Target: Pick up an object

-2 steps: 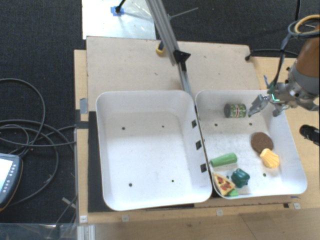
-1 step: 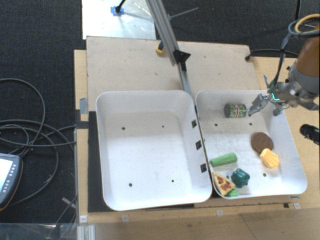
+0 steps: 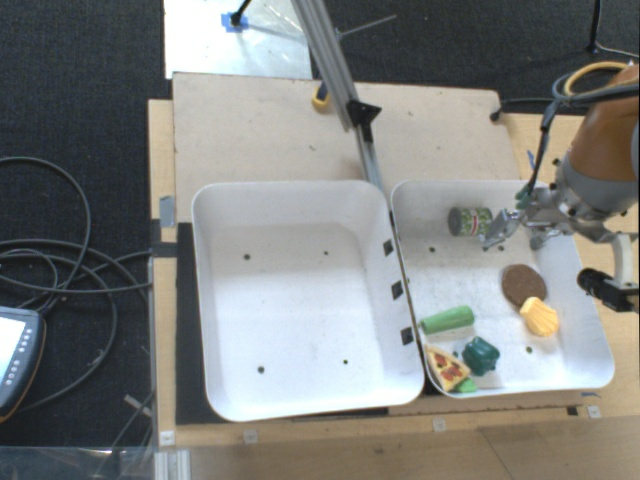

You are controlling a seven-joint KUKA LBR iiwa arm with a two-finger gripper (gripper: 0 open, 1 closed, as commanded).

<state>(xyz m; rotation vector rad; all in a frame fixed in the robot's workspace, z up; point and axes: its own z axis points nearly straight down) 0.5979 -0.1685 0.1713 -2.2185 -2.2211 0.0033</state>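
Note:
In the right white bin [image 3: 590,363] lie several small objects. A green and grey can [image 3: 468,220] rests on its side near the bin's back. My gripper [image 3: 500,230] hangs just to the right of that can, close to or touching its end, with nothing visibly held. Farther forward lie a brown disc [image 3: 522,284], a yellow piece [image 3: 540,317], a green cucumber-like stick [image 3: 447,319], a dark green toy [image 3: 481,355] and a pizza slice [image 3: 448,368]. The grey arm with its orange band [image 3: 605,143] comes in from the right.
The left white bin [image 3: 215,208] stands beside the right one, sharing a raised wall [image 3: 397,288]. A slanted metal pole [image 3: 335,58] crosses the back of the bench. Cables [image 3: 60,258] and a handheld pendant [image 3: 15,353] lie on the floor at left.

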